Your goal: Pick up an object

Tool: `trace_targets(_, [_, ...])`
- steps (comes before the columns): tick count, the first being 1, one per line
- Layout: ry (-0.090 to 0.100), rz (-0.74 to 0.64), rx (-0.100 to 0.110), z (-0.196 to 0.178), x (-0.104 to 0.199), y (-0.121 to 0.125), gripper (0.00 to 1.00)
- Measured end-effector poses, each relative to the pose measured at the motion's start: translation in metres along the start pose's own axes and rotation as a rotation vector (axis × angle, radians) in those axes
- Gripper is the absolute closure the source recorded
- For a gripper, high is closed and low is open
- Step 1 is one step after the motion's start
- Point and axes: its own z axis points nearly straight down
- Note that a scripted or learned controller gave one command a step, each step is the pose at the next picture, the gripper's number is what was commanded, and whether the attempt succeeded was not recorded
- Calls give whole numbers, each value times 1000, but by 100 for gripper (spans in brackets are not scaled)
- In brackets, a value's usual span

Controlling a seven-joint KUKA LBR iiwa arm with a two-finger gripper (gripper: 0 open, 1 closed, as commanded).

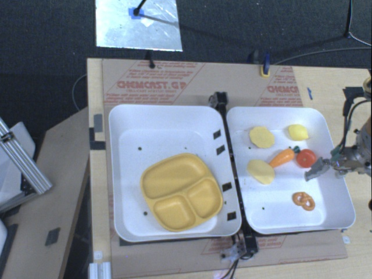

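The claw hangs at the right white plastic bin's right rim, just beside the round red tomato; whether it is spread I cannot tell. Bare floor lies between the brown pretzel and the pale yellow slice.

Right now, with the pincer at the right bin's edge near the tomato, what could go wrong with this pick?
1. The tomato touches the carrot; closing on one may well nudge the other away.
2. The pincer hangs close to the right bin wall, so a descent there could clip the rim.
3. The pretzel lies flat, so the pincer might slide over it.
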Motion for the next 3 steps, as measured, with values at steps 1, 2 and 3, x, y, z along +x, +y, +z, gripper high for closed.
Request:
trace_targets(1, [-3, -4, -11, -5, 1, 3, 0])
trace_targets(2, [-1, -2, -8, 38, 6, 5, 0])
trace_targets(3, [-2, -1, -7, 95, -3, 6, 0])
